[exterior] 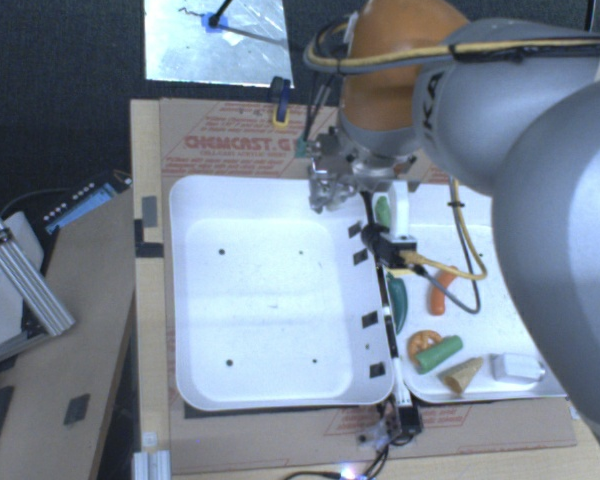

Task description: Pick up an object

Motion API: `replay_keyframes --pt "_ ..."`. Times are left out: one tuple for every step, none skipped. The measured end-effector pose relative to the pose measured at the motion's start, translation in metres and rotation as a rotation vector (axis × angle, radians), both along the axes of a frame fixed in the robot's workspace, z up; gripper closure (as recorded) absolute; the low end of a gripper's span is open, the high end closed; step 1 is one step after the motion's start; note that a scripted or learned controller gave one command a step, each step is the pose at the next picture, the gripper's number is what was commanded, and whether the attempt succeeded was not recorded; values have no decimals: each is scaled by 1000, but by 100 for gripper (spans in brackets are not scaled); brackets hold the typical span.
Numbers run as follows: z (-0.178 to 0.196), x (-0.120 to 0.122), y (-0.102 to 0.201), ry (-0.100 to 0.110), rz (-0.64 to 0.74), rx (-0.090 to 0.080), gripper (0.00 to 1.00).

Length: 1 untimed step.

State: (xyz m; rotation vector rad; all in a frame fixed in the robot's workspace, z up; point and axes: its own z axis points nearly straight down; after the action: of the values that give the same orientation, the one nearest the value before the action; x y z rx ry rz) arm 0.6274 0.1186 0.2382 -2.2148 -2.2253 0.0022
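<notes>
My gripper (322, 190) hangs over the far right corner of the left white bin (183, 298), close to the divider between the bins. Nothing shows under or in it. The large grey arm with its orange band covers much of the right bin (500, 392). In the right bin lie a dark green pepper (397, 303), a small orange carrot (437, 299), an orange round piece (422, 342), a light green cylinder (441, 354), a tan cone (463, 373) and a white block (515, 368). A green item (382, 211) lies near that bin's far left corner, just right of the gripper.
Black clips (370, 319) line the divider between the bins. A yellow cable (467, 258) loops over the right bin. Both bins rest on a cardboard sheet (230, 140). A metal rail (25, 283) stands at the far left.
</notes>
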Motion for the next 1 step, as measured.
replay_keyframes --pt "27 42 112 -11 9 6 100"
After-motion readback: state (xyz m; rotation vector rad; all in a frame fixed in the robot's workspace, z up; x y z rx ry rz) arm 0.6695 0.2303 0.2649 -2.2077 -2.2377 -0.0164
